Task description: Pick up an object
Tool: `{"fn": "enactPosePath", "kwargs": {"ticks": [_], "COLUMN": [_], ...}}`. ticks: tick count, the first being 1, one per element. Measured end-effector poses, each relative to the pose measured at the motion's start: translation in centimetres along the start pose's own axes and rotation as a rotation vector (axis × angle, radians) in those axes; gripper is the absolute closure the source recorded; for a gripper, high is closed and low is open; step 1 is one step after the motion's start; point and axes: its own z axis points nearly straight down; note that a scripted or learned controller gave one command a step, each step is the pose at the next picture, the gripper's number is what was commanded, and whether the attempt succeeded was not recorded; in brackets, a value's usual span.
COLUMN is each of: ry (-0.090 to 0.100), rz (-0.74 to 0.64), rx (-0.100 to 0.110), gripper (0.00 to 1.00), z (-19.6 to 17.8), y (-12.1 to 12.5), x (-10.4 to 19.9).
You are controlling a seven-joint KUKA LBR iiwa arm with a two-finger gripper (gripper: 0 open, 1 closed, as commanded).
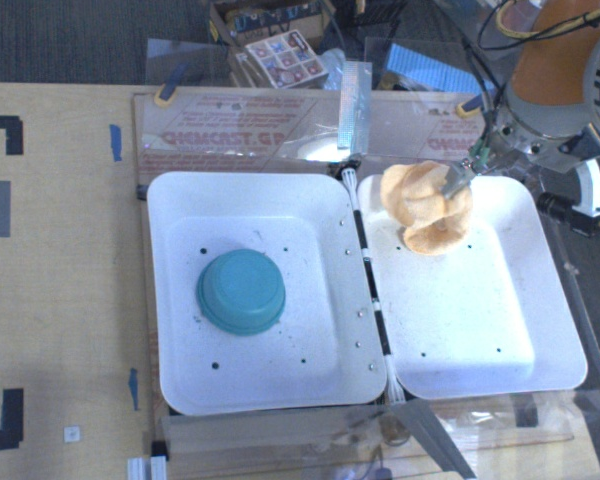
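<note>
Tan, bread-like object point(427, 209) sits in the right bin point(480, 338), up in its far-left corner area, close to the divider between the two bins. Shape is lumpy, two rounded lobes stacked; long axis runs roughly from the far side toward the near side of the bin, tilting slightly rightward at the near end. Upper lobe paler, lower lobe more orange-brown and curling at its bottom edge. No clear front or pointing end. Gripper point(458, 180) is at the object's upper right edge, fingertip region overlapping the object's top right side; contact looks likely but the tips are too small and blurred to confirm. Whether the pincer is apart, together, or clamped on the object: cannot tell. Arm point(560, 63) enters from the upper right, orange band visible above the grey wrist, slanting down and leftward toward the bin's far edge, with black cables looping over it. Wrist hangs over the bin's far-right rim. Left bin point(180, 368) holds a teal bowl point(241, 290), upside down, round, sitting left of center, well apart from the gripper and the tan object. Clear plastic sheeting with red lettering point(230, 128) lies behind both bins. Wooden benchtop point(50, 268) to the left carries black marks and blue tape bits.
</note>
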Motion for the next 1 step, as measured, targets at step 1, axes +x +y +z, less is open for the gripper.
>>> {"fn": "enactPosePath", "kwargs": {"ticks": [1], "ry": [0.0], "rz": [0.016], "rx": [0.0], "gripper": [1.0], "z": [-0.5], "y": [0.27], "x": [0.95]}}
